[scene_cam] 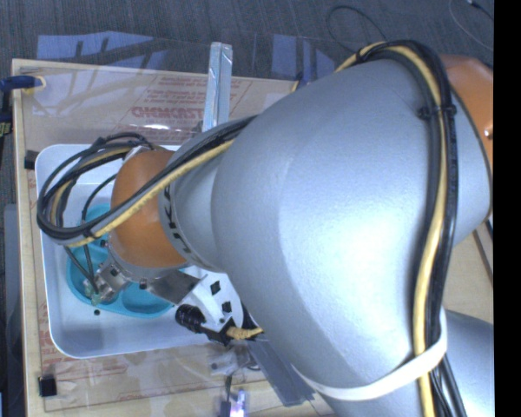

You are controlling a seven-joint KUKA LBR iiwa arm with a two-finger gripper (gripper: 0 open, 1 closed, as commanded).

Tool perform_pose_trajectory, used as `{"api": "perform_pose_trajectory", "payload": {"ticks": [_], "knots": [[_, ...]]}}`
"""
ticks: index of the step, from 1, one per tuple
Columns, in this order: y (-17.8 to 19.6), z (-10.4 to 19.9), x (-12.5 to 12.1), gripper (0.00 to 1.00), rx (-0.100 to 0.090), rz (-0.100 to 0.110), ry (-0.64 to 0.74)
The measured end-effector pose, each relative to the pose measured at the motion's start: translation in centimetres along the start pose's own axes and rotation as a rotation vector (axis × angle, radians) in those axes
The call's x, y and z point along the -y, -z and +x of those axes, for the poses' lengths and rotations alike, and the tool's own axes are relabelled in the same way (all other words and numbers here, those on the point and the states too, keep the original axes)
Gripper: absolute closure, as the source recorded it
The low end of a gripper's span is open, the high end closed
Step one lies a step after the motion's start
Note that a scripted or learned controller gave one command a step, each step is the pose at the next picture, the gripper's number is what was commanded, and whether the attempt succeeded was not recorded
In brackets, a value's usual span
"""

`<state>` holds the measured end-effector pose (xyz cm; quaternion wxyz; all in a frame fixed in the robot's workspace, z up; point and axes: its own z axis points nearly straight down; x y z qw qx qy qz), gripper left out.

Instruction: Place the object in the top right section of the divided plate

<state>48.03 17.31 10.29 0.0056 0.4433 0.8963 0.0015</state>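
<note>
One shallow white plastic bin (56, 320), lower left of frame, holds a blue divided plate (143, 301) beneath the grey arm (330, 215). Gripper state, object whereabouts: cannot tell. Placement unconfirmed.

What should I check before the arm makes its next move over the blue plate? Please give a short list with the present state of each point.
1. Arm is over the left bin: ok.
2. Divided plate lies inside that bin: ok, a blue part shows under the wrist.
3. Top right section of the plate is free: cannot tell, the arm covers it.
4. Object is held: cannot tell, hidden by the wrist.
5. Cables hang clear of the bin wall: cannot tell; the loop reaches the bin's left edge.
</note>
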Motion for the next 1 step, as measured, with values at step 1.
{"api": "perform_pose_trajectory", "payload": {"ticks": [1], "knots": [[0.18,-0.21,-0.15,0.0,0.004,-0.005,-0.001]]}}
